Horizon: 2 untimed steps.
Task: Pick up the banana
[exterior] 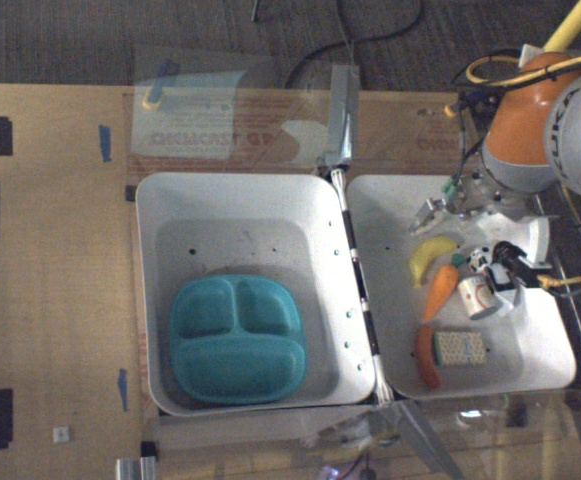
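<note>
My pincer point(438, 211) hangs just beyond the banana point(429, 256); whether it's open I cannot tell. I should drop straight across its middle, clear of the carrot point(440, 290).

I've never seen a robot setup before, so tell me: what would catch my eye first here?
Probably the big teal divided plate lying alone in the left bin. Next, the grey arm with its orange band reaching in from the right over the right bin, where a yellow banana lies beside an orange carrot among other small items.
</note>
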{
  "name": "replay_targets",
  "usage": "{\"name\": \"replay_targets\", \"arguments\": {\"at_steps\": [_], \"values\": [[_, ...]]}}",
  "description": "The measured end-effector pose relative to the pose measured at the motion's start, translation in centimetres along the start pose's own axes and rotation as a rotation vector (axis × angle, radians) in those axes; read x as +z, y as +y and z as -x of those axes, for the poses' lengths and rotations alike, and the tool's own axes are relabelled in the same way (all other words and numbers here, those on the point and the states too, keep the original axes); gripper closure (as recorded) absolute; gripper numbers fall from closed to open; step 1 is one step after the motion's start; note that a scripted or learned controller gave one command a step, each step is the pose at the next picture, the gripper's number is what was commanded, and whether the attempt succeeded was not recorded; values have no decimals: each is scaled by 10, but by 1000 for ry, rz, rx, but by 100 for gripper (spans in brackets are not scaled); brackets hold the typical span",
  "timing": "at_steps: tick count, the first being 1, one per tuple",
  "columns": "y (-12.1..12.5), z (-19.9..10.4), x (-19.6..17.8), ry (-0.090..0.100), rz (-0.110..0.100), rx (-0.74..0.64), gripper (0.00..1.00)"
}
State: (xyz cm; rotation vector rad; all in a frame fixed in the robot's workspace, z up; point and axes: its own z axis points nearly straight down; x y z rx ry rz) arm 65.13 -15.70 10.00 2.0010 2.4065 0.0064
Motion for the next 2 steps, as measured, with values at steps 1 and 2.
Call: {"name": "replay_targets", "arguments": {"at_steps": [1,2], "values": [[-17,-27,12,4,-4,-13,0],[-16,-23,0,-1,2,-8,100]]}}
